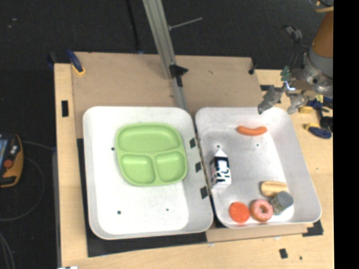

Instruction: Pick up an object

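Lying side by side on the bench: two shallow white bins. Left bin point(101, 206) holds a green three-compartment plastic plate point(150, 153). Right bin point(297, 156) holds a small black-and-white milk carton point(220, 170) by its left wall, an orange toy sausage point(251, 130) near the far end, and, clustered at the near end, a tan bread piece point(272, 188), pink doughnut point(261, 210), orange-red disc point(239, 212) and grey lump point(282, 201). All look light, rigid, likely slick. Sausage sits alone; gripping across its middle seems easiest. Gripper point(280, 97) hangs over the bin's far right corner, fingers spread, holding nothing.

Site: robot lab, probably | Evidence: plywood bench point(140, 83); two white bins point(101, 206); metal mast point(160, 32); loose cables point(33, 167); dark floor point(56, 15)
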Tool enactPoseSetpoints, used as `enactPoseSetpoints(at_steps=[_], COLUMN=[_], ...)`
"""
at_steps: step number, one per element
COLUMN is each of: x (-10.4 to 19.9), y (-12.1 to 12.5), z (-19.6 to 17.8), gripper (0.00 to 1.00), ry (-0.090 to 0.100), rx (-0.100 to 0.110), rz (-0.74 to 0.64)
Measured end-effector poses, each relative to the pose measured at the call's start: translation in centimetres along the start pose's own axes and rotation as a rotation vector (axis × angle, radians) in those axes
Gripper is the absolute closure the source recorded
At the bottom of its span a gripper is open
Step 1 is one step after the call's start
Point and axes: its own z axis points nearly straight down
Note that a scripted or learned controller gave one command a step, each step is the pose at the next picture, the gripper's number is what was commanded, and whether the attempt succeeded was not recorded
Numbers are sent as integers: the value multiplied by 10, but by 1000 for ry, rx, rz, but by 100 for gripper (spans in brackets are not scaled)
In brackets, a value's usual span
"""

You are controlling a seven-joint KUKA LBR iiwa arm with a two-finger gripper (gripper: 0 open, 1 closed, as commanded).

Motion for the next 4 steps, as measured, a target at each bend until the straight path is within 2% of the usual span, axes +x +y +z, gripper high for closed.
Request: enactPoseSetpoints(at_steps=[1,2,3,4], x=[1,-8,-4,-9], y=[2,-3,1,-5], z=[-8,38,99,158], gripper=[0,0,0,0], ry=[-2,-3,-3,-3], rx=[-12,-9,-8,-8], rz=[-2,-3,-4,-3])
